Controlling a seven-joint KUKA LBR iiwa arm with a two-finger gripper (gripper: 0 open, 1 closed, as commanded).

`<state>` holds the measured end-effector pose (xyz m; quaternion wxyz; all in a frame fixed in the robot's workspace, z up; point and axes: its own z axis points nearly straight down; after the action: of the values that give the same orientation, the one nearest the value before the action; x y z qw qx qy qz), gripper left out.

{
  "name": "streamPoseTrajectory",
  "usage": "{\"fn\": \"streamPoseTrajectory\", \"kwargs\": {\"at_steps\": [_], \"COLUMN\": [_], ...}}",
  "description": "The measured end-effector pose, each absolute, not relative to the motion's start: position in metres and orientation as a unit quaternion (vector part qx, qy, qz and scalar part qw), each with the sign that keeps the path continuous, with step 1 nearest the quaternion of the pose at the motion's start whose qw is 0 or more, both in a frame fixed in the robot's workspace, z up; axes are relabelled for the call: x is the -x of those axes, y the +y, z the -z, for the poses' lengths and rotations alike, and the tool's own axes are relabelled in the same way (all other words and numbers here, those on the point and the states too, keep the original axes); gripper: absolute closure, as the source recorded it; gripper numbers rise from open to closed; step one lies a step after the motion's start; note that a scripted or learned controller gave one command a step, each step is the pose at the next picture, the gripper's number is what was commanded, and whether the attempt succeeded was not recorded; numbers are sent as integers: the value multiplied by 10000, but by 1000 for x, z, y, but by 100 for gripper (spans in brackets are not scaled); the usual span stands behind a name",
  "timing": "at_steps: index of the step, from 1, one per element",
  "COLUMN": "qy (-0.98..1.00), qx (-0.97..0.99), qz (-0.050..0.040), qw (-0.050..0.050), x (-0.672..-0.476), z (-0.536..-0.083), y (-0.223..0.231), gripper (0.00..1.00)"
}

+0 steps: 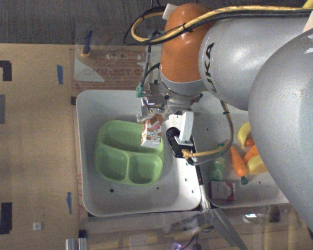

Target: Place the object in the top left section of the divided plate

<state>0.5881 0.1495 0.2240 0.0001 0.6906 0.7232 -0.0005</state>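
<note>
Tool (pixel 152 112) grips small carton (pixel 152 130) at frame centre, over green plate (pixel 110 163) right edge. Best: shift carton toward plate's upper-left section, lower, then release.

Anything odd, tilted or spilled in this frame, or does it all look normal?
Nothing looks spilled or broken. The small carton sits tilted under the gripper, over the right rim of the green divided plate rather than set flat in a section. The toy food lies loose in the right bin.
</note>
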Motion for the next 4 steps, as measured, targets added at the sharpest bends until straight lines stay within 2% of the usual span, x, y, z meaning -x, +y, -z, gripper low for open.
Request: {"fn": "streamPoseTrajectory", "kwargs": {"at_steps": [1, 2, 3, 4], "qy": [6803, 6803, 7008, 8127], "qx": [-7329, -7329, -7134, -5827], "qz": [19, 16, 9, -9], "qw": [-17, -15, -9, 19], "x": [-583, -583, -533, -536], "z": [-206, -206, -184, -215], "y": [141, 141, 69, -21], "gripper": [100, 0, 0, 0]}}
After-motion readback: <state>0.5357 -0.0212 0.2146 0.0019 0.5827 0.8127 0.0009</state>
